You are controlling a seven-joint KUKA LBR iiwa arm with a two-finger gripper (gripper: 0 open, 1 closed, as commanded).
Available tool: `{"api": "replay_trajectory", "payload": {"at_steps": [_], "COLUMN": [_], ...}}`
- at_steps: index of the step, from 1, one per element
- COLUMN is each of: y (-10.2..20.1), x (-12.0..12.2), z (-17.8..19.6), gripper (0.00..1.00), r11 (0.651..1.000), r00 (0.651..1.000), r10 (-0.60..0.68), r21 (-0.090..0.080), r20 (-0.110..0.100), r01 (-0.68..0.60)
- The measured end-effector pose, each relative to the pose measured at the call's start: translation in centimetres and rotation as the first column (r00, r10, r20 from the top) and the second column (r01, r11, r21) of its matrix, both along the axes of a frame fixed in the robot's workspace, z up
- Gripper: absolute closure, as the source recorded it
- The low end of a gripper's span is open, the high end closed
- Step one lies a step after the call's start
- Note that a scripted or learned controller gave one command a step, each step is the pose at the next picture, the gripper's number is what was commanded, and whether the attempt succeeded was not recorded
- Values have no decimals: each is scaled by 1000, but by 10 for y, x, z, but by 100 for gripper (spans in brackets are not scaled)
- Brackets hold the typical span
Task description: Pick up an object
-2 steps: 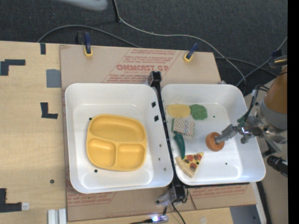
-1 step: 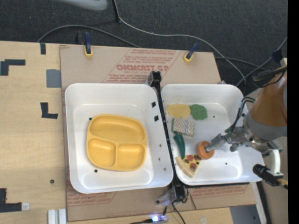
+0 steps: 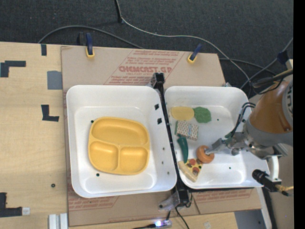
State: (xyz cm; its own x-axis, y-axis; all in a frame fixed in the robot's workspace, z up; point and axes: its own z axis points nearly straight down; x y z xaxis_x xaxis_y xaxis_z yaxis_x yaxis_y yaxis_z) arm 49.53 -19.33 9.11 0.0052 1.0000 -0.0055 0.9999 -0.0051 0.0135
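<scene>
The right bin (image 3: 228, 97) holds several small toys. A yellow lump (image 3: 182, 112) and a green lump (image 3: 202, 114) lie at the back. Below them are a checkered piece (image 3: 187, 129), a dark green stick-shaped toy (image 3: 183, 148), an orange round toy (image 3: 205, 155) and a pizza-slice toy (image 3: 190, 168). My gripper (image 3: 213, 148) reaches in from the right, low in the bin, with its tip right at the orange toy's upper right side. I cannot tell whether it touches the toy.
The left bin (image 3: 76, 99) holds a yellow divided plate (image 3: 119, 144). The bins' shared wall (image 3: 164, 128) runs just left of the toys. The grey arm with its orange band (image 3: 271, 113) stands over the right bin's right rim. Cables cross the dark floor behind.
</scene>
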Motion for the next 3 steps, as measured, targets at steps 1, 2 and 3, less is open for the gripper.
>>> {"api": "replay_trajectory", "payload": {"at_steps": [1, 2, 3], "y": [3, 12, 6], "x": [3, 0, 6], "z": [12, 57, 101], "gripper": [100, 100, 100], "r11": [1000, 1000, 1000], "r00": [1000, 1000, 1000], "r10": [4, 8, 7], "r21": [5, 6, 5], "r20": [5, -14, -14], "r01": [-4, -8, -7]}}
